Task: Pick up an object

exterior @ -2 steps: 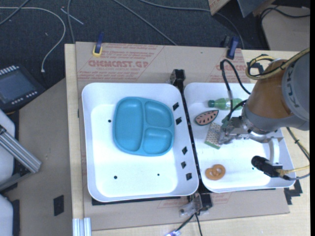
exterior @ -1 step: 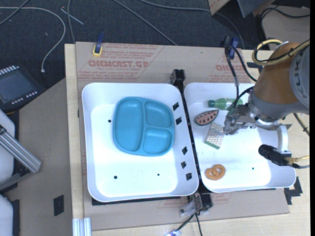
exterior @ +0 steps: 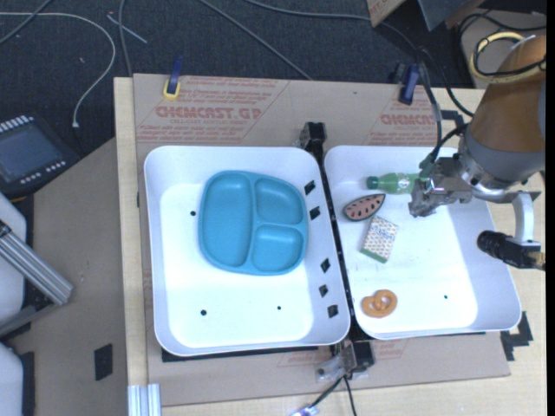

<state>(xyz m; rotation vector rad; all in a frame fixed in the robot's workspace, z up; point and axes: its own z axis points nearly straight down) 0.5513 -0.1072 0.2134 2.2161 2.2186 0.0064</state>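
The arm is reaching into the right bin [exterior: 486, 315], and its fingers [exterior: 422, 199] hang just right of the green bottle [exterior: 392, 181] at the far side. I cannot tell if they are apart or together. Nothing is picked up yet, so next they must drop over the bottle and squeeze.

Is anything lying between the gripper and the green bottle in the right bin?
Nothing visible does. The gripper is right beside the small green plastic bottle, at the end nearer the arm. The brown leaf-shaped piece and the green-and-white speckled packet lie lower in the right white bin, off that line.
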